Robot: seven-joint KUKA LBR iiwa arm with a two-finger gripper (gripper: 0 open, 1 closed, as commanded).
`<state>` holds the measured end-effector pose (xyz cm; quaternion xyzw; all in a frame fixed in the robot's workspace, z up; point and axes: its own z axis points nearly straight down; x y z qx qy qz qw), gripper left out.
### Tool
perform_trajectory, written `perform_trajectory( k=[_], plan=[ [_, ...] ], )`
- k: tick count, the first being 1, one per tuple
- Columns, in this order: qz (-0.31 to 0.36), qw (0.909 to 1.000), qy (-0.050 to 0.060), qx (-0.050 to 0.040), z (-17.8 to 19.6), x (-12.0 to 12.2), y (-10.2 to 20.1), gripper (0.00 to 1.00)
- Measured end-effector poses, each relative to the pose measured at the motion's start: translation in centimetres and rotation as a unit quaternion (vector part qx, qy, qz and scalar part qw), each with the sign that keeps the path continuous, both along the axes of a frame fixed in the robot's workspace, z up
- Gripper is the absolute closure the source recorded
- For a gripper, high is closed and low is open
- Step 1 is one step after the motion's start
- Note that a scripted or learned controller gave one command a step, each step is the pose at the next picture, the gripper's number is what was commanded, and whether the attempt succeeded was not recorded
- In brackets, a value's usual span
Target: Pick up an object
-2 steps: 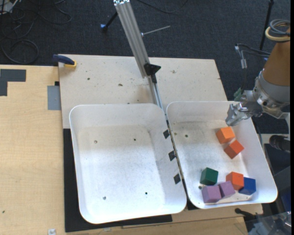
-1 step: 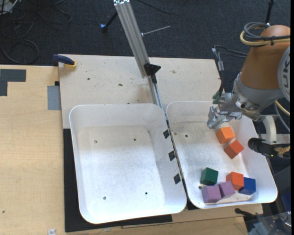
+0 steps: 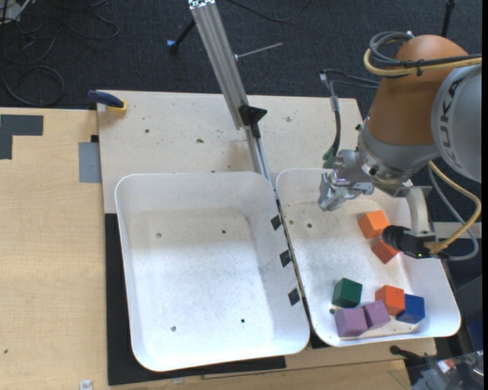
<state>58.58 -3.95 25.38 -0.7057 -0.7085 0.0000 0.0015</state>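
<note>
Camera view: arm bends over right bin, wrist pointing down.

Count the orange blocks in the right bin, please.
3. One orange block lies below the gripper, a darker one just below it beside the arm, and a third sits among the green, purple and blue blocks. The arm may hide others.
</note>
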Motion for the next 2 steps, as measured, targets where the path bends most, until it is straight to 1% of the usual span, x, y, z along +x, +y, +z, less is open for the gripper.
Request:
perform_trajectory(
  k=[1,2],
  plan=[
    [0.0,1.0,0.001,-0.0002,-1.7,1.1,5.0,1.0],
    [0.0,1.0,0.0,0.0,-1.0,2.3,10.6,1.0]
  ],
)
